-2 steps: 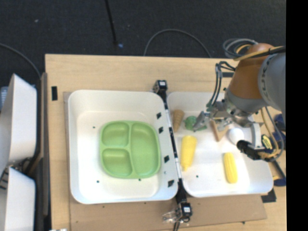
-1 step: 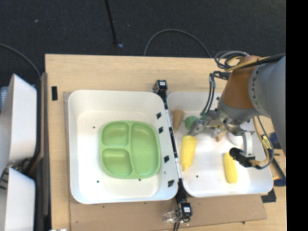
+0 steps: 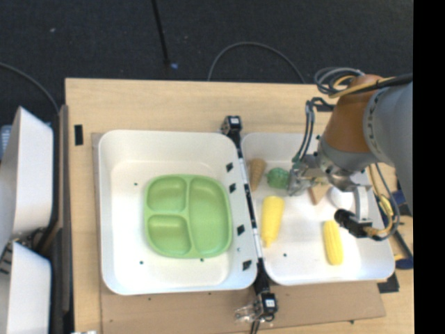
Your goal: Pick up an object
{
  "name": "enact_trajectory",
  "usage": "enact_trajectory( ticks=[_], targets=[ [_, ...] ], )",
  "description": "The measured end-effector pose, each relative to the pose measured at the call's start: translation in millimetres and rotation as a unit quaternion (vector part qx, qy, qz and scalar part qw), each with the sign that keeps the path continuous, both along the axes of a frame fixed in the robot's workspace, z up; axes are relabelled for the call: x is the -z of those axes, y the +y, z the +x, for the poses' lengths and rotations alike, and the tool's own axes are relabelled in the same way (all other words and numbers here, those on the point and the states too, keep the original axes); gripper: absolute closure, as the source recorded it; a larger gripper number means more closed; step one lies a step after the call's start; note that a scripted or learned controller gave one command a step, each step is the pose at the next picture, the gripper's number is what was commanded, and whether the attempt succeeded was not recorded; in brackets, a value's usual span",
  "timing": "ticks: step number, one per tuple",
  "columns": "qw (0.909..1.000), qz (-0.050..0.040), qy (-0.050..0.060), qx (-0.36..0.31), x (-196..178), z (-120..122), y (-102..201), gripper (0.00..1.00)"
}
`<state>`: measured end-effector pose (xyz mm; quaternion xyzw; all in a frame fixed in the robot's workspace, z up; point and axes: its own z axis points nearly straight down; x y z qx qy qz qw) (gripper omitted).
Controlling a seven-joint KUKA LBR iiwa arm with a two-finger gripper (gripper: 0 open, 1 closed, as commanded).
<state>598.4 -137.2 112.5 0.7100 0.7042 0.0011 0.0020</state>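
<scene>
Nearest the camera, in the right bin (image 3: 389, 270), two yellow corn cobs lie with their long axes running near to far: one (image 3: 271, 218) by the bin's left wall, the other (image 3: 333, 242) further right. Beyond the left cob sit a tan cone (image 3: 257, 172) and a green object (image 3: 278, 178), too blurred to identify. The pincer (image 3: 300, 181) hangs just right of the green object, its fingers hidden by the wrist, so I cannot tell its opening. A green divided plate (image 3: 188, 216) lies in the left bin (image 3: 118, 165).
</scene>
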Motion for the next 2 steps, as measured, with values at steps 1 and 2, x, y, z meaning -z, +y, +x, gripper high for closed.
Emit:
enact_trajectory(
  ticks=[1,2],
  targets=[
    [1.0000,-0.0005,-0.001,-0.002,-54,4,-11,1.00],
    [1.0000,-0.0002,0.000,-0.001,-100,-3,-14,1.00]
  ],
)
